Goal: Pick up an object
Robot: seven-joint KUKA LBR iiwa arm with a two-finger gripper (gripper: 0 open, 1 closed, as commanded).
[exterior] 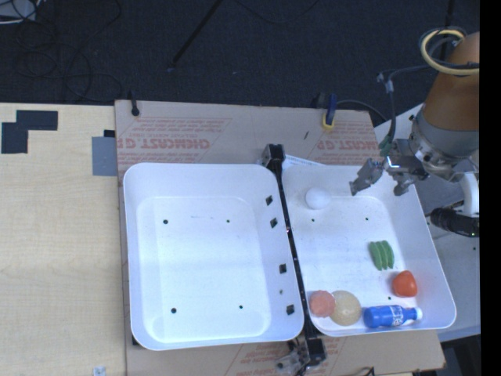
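White bin (438, 288), ball (317, 198) left of jaws (385, 177)

Bright, even overhead light; white bins (205, 180) glare slightly, image soft.

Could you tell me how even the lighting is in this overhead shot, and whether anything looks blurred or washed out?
Camera view: light is even and soft, with only faint shadows under the objects; the white ball nearly washes into the right bin; the gripper looks slightly soft beside the sharp blue bottle; the floor behind the bench is very dark.
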